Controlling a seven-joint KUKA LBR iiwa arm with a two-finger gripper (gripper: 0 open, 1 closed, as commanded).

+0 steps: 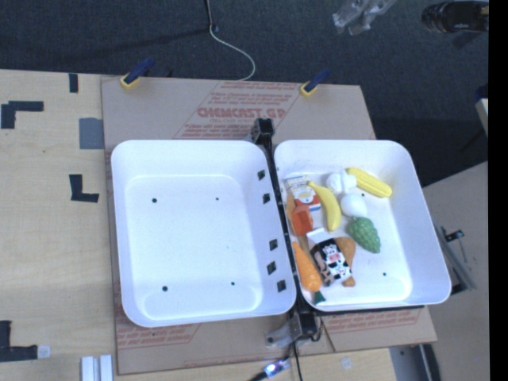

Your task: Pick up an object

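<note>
1. Two bins sit side by side on a board, their inner edges touching.
2. The left bin lies beside the right bin, which holds a cluster of toy foods along its left half.
3. In that cluster, a banana lies just right of a small carton.
4. A corn cob lies behind a leafy vegetable.
5. A carrot lies at the front, against the dividing edge, touching a cow figure.

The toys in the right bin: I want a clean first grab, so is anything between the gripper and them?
Nothing visible. The gripper hangs above the dark floor beyond the bench, and the toys lie uncovered in the right bin, crowded against each other.
</note>
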